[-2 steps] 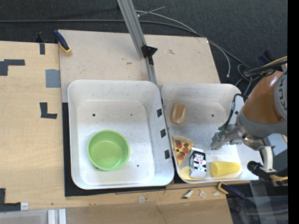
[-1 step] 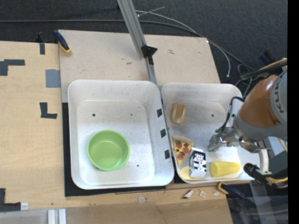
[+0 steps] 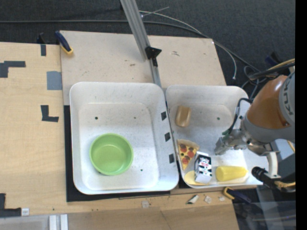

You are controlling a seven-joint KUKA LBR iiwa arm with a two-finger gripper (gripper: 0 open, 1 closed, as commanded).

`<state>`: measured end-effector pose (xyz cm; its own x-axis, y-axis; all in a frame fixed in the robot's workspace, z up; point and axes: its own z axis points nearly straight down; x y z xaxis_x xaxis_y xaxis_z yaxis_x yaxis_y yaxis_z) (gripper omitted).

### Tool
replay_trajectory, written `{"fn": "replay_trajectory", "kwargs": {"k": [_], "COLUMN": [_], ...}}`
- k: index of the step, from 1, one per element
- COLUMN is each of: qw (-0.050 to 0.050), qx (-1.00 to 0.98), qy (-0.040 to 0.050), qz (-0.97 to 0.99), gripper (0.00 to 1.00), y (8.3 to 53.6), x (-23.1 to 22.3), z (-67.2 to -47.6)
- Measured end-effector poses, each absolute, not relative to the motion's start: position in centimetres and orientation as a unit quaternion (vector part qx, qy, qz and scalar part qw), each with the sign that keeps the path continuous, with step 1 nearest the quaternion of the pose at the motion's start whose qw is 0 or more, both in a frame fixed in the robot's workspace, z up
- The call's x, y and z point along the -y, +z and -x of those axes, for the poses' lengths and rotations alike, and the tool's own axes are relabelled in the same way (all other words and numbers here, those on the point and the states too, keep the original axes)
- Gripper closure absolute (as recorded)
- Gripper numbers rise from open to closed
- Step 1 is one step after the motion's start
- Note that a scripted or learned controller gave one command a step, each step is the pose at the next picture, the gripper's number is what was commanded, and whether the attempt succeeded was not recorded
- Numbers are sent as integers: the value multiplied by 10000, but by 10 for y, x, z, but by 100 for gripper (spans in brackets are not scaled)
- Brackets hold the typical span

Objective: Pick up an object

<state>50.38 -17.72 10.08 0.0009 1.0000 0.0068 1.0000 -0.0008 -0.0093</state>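
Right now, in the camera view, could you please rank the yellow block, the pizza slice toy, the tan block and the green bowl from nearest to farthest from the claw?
Measured from the claw over the right bin:
1. Yellow block, just below it near the bin's front edge.
2. Pizza slice toy, to its left in the same bin.
3. Tan block, up and left near the divider.
4. Green bowl, in the left bin.

Overhead, slanted down on both bins point(image 3: 76, 128)
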Motion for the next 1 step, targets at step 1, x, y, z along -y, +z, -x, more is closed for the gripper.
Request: {"fn": "replay_trajectory", "kwargs": {"k": [1], "qw": [3], "qx": [7073], "qy": [-4], "qz": [7070], "gripper": [100], "y": [145], "x": [176], "z": [-498]}}
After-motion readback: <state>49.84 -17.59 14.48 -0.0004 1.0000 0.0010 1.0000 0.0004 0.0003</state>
